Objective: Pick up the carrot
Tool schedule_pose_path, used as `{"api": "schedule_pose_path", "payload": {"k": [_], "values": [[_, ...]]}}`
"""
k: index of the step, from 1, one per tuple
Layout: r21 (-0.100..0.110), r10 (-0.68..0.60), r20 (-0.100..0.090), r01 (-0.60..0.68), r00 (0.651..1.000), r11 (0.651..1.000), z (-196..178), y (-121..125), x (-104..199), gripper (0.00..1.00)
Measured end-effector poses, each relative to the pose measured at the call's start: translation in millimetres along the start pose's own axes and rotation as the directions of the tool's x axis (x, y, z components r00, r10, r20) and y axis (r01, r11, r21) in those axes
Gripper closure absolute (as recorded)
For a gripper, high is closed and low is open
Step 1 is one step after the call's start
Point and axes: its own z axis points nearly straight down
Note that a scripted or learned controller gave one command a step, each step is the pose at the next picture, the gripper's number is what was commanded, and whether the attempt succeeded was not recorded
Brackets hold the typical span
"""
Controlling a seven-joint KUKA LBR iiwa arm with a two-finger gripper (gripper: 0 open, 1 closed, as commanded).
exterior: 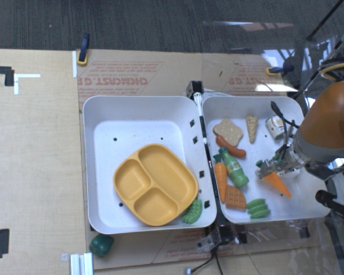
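Green pepper sits on desk, just outside yellow tray's bin. Jaws over right bin, grip state can't tell. One carrot right beneath them, another carrot beside green bottle. Centre on carrot's thick end, descend straight.

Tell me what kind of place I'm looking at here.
Probably a robotics lab bench for pick-and-place trials: two white bins clipped together on cardboard, toy food such as a carrot and a bread slice, a yellow divided plate, and the arm's gripper reaching in.
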Motion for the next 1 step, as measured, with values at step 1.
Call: {"api": "schedule_pose_path", "payload": {"k": [1], "values": [[0.003, 0.016, -0.001, -0.016, 1.0, 1.0, -90.3, 13.8, 88.1, 1.0]]}}
